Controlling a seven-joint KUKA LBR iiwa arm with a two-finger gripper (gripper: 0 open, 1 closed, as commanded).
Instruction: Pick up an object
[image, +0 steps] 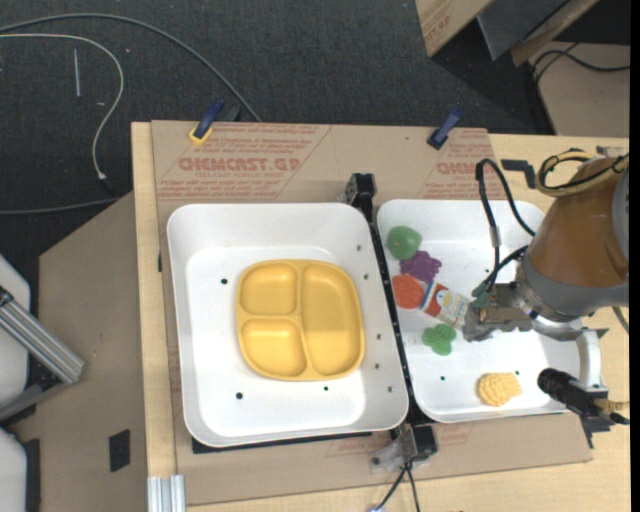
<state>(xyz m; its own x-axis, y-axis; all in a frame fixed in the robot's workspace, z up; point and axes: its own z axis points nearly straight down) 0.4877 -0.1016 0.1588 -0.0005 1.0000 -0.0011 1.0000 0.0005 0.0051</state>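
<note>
The right bin holds several small toys. A round green piece lies at its back left, with a purple grape-like piece just in front. A red-orange piece and a white-and-red piece come after these, then a small green piece. A yellow corn piece lies near the front. My gripper reaches down in the middle of this bin, just right of the white-and-red piece and the small green piece. Nothing can be seen held in it.
The left bin bears a yellow divided plate. A black clamp sits between the bins at the back, and another at the front. The orange-banded arm covers the right bin's right side.
</note>
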